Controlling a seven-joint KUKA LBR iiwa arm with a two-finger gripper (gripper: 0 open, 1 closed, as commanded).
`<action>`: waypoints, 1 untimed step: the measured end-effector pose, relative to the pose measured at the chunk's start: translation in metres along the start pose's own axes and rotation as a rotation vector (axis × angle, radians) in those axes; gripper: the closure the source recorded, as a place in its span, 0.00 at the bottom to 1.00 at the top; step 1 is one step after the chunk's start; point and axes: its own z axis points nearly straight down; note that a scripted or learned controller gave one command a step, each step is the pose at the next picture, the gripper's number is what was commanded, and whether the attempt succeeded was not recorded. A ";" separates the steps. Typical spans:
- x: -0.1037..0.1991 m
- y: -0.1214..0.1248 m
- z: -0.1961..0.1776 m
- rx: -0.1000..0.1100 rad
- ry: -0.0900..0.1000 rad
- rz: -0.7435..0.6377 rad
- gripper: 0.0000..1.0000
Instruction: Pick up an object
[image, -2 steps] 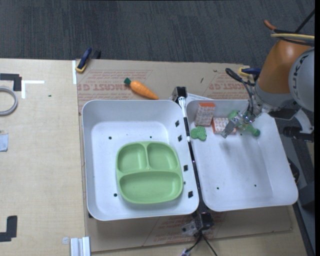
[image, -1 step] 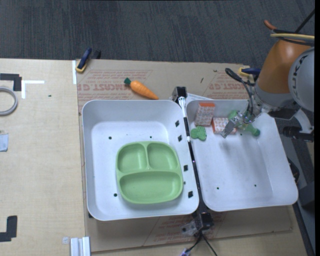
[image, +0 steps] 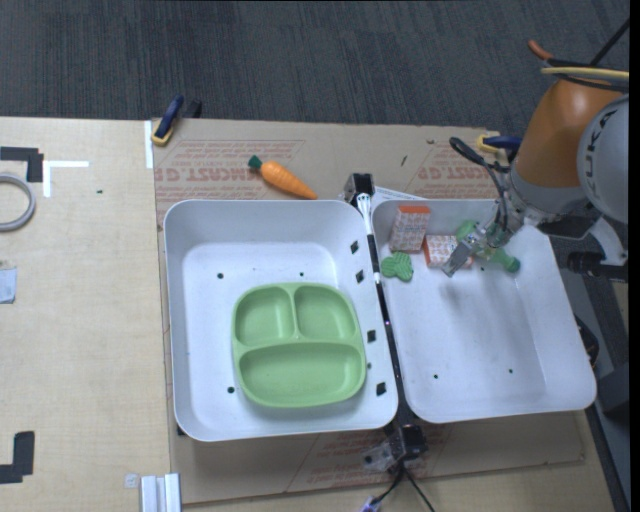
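My gripper hangs low over the back of the right bin, reaching in from the right. Just left of it lies a small orange-red block, close to or touching the gripper. A green object pokes out on the gripper's right side, partly hidden by it. A red-and-white box stands further left by the back wall. A small green leafy piece lies near the bin's left wall.
The left bin holds a green divided plate. A toy carrot lies on the cardboard behind the bins. A blue clip sits at the cardboard's back left corner.
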 end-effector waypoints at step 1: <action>0.000 0.000 0.000 0.000 0.000 -0.012 0.00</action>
